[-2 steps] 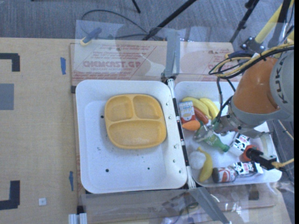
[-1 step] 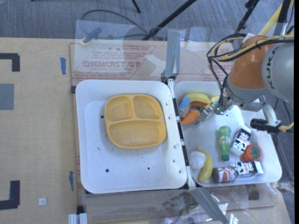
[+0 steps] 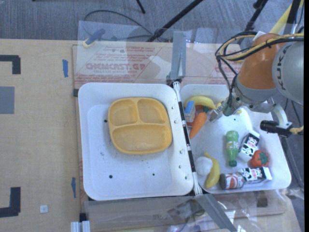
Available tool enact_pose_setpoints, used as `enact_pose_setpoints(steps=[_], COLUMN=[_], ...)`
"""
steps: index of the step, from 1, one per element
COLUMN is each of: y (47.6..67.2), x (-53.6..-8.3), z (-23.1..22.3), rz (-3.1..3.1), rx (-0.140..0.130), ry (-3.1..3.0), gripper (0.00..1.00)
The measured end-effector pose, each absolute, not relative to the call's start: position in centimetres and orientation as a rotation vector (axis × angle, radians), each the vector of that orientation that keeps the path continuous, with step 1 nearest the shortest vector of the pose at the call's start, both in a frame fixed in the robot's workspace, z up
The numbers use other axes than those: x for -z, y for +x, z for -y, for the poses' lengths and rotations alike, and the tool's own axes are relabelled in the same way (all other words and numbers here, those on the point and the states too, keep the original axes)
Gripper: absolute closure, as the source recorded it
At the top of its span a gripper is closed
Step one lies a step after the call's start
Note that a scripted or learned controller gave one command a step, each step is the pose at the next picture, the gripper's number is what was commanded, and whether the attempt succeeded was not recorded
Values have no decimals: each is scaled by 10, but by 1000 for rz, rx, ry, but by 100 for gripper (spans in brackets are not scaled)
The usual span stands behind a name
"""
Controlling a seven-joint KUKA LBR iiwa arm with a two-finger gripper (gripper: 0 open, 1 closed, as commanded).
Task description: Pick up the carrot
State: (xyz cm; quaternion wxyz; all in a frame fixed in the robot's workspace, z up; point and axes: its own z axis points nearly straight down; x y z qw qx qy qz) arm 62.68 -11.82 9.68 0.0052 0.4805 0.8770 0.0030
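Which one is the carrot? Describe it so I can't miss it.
Look in the right bin, at its upper left corner beside the divider. The carrot lies there at a slant, just below a yellow banana. It is the only plain orange, tapered piece.

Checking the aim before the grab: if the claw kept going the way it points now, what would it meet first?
Probably the carrot: the claw points down-left toward its upper end, with the banana just beyond. Depth is hard to judge from above.
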Motion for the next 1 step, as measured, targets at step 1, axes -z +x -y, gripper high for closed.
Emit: enact_pose_setpoints(steps=[1], y=[589], x=[-183], z=[48], rz=[-2650], rx=[-1], ry=[1685], gripper=[100])
